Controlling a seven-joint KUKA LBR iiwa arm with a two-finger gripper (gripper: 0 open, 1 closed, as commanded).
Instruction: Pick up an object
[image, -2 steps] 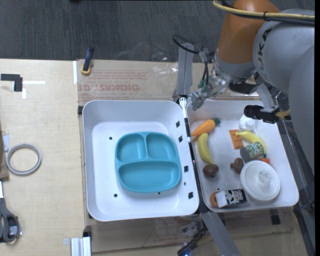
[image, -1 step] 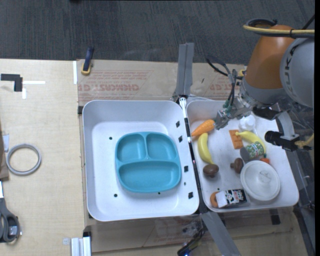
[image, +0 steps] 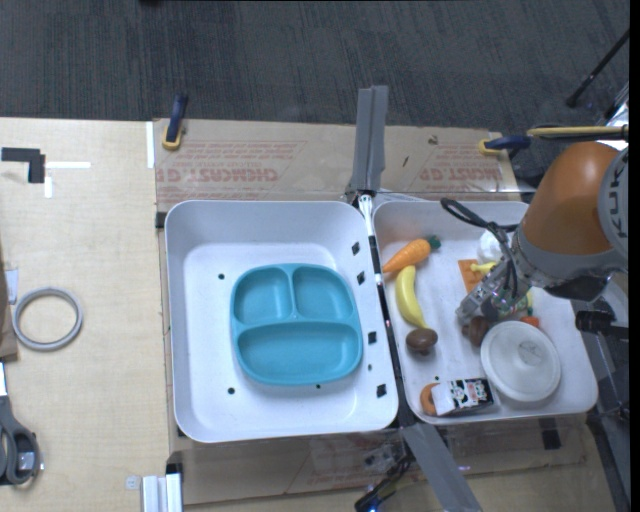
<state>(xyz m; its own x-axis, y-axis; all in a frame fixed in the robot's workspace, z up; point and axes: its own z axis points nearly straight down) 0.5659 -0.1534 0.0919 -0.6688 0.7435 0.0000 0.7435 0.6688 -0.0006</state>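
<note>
Reaching down into the right bin (image: 560, 405), the arm's end effector (image: 490, 300) sits low among the clutter there, just above the white bowl (image: 520, 360), which serves as the landmark here. How far the end effector is open cannot be told at this slant, nor whether it has hold of anything; nothing is clearly seen gripped.

No single object is named by the task, so any piece in this bin would do. A small dark brown item (image: 473, 325) lies just up and left of the white bowl, right beneath the end effector, and looks like the likeliest target. An orange piece (image: 470, 272) lies farther up from the bowl. The banana (image: 408, 297) and carrot (image: 406, 256) lie well left of the bowl, a brown round fruit (image: 421, 341) lies left of it, and a black-and-white packet (image: 466, 394) sits just below and left.

The risk, as I judge it, is crowding: the dark item lies nearly against the bowl's rim, so closing there could catch the rim or nudge the item aside, giving an empty lift. A small rounded object may also slip out on the way up.
</note>
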